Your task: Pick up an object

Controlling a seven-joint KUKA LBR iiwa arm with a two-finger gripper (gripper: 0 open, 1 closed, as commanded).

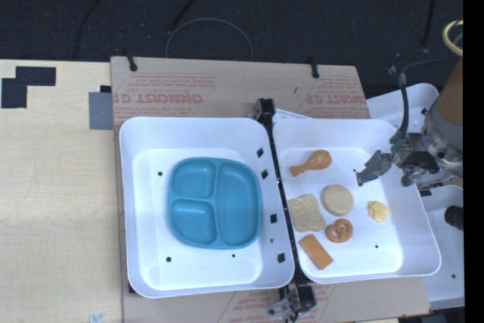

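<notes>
We see our gripper (389, 166) over the right bin (423, 257), at its right side. Its two dark fingers are spread apart and hold nothing. The nearest food is the round cookie (337, 200), just down and to the left of the gripper. A small yellow piece (377, 211) lies right below it. The chicken leg (311, 162) lies farther left, its long side pointing toward the gripper.

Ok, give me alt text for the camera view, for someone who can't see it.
A grey robot arm's claw hangs over the right white bin, above six food toys: drumstick, cracker, round biscuit, pretzel, orange wedge and yellow piece. The left bin holds a blue divided plate.
</notes>
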